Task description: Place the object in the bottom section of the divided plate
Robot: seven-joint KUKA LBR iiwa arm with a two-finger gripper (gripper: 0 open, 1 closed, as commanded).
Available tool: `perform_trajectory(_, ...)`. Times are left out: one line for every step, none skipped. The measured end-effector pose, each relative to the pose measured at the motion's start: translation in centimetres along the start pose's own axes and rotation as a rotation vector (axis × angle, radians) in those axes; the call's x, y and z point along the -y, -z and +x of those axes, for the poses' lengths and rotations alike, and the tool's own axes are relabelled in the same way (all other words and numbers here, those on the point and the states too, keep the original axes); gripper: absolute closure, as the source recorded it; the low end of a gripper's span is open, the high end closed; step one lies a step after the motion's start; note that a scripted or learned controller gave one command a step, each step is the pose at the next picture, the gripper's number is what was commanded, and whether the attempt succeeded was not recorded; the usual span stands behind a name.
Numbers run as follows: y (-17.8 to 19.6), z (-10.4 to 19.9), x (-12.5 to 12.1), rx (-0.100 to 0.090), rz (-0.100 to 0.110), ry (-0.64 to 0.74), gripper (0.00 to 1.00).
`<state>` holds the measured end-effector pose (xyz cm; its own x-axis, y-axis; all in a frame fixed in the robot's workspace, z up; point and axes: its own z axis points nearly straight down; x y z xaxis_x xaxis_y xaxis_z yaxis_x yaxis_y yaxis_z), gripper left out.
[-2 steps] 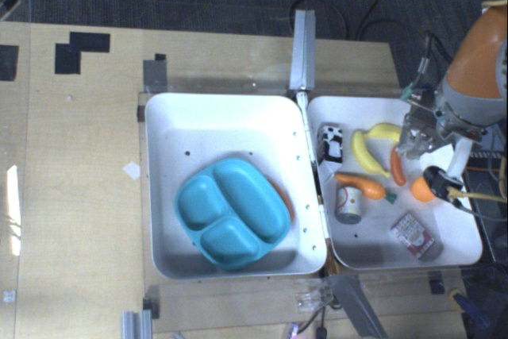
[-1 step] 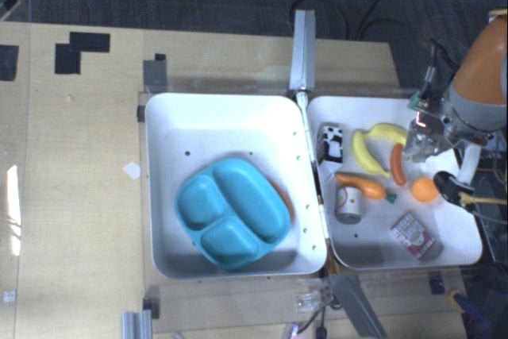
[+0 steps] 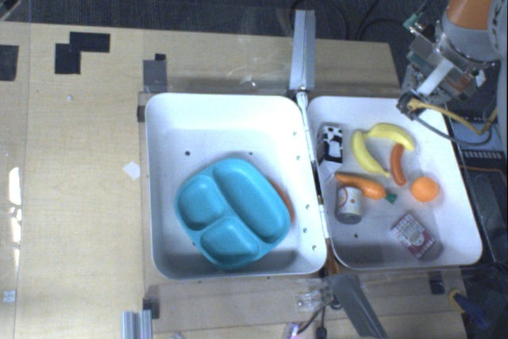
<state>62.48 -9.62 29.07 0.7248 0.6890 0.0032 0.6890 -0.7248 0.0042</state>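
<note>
A blue divided plate (image 3: 232, 210) lies in the left bin (image 3: 167, 131), with one long section at the upper right, one at the left and one at the bottom. Its sections hold nothing. My gripper (image 3: 426, 82) hovers over the far right corner of the right bin (image 3: 468, 242), well away from the plate. Below it in that bin lie two yellow bananas (image 3: 373, 145), an orange-red sausage (image 3: 397, 163), an orange (image 3: 425, 189), a carrot (image 3: 361, 184), a small can (image 3: 348, 205), a black-and-white box (image 3: 330, 144) and a flat packet (image 3: 412, 233).
A thin orange-brown edge (image 3: 283, 201) peeks out from under the plate's right side. A metal post (image 3: 302, 52) stands behind the divide between the bins. Bare white floor surrounds the plate in the left bin.
</note>
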Motion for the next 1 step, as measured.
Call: perform_trajectory(8.13, 6.94, 1.95, 0.0, 0.0, -0.11, 1.0)
